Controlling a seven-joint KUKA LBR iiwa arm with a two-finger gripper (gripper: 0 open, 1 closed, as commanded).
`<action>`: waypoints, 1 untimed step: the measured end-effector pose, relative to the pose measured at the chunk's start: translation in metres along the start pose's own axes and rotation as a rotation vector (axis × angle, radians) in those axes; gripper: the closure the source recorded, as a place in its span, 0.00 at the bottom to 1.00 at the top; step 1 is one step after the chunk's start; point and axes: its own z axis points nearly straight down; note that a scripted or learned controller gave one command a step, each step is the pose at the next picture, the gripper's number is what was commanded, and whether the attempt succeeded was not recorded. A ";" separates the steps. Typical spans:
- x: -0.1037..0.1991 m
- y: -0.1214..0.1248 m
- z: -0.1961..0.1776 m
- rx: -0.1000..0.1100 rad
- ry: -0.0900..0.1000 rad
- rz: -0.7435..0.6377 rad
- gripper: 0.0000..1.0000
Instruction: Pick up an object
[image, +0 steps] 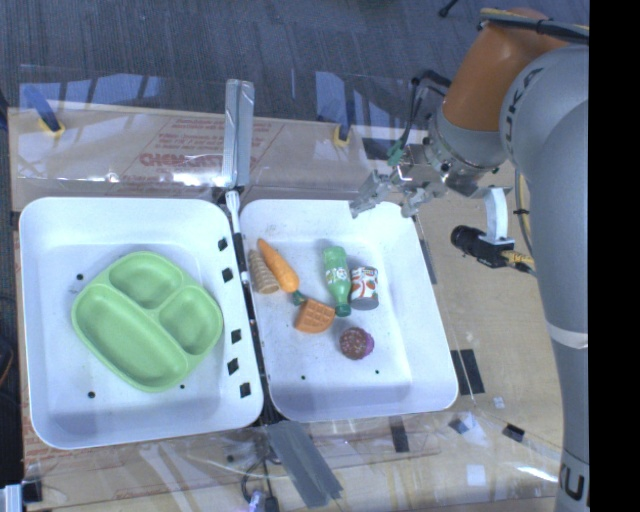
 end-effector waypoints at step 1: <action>-0.002 -0.016 0.129 0.000 0.000 -0.123 0.00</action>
